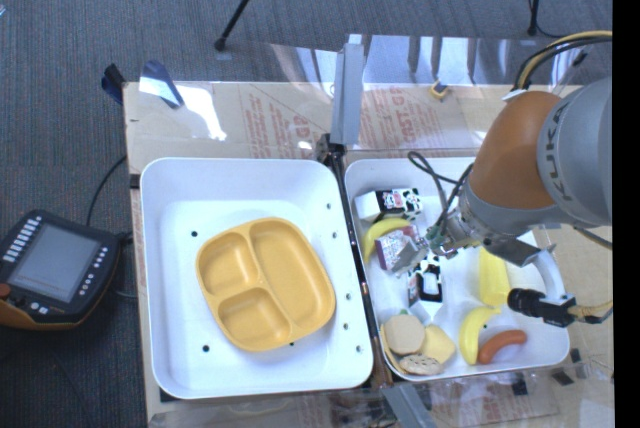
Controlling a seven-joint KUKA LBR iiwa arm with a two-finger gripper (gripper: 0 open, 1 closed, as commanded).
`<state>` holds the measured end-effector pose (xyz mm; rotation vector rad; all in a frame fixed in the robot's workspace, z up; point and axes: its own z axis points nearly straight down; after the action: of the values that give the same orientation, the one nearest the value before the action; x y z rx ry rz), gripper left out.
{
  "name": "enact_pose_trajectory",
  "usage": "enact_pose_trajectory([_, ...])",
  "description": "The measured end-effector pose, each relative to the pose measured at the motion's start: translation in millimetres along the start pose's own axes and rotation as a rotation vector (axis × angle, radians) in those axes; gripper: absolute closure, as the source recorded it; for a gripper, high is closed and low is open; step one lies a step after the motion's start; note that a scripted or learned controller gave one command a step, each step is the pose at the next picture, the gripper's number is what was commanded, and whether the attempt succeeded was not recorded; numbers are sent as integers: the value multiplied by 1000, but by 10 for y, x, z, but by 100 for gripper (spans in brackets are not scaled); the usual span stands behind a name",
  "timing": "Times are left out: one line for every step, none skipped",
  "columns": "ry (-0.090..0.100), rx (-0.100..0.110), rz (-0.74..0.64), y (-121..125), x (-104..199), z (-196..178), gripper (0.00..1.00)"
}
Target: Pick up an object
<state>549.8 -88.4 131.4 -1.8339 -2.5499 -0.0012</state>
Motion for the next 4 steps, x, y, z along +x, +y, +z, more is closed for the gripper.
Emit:
enact_pose_trajectory([-1, 1, -94, 20, -79, 454, 0])
enact_pose_trajectory([2, 3, -96, 28, -73, 371, 100])
enact_pose_trajectory([1, 4, -61, 83, -439, 370, 100])
enact_pose_trajectory([-1, 0, -283, 128, -273, -433, 100])
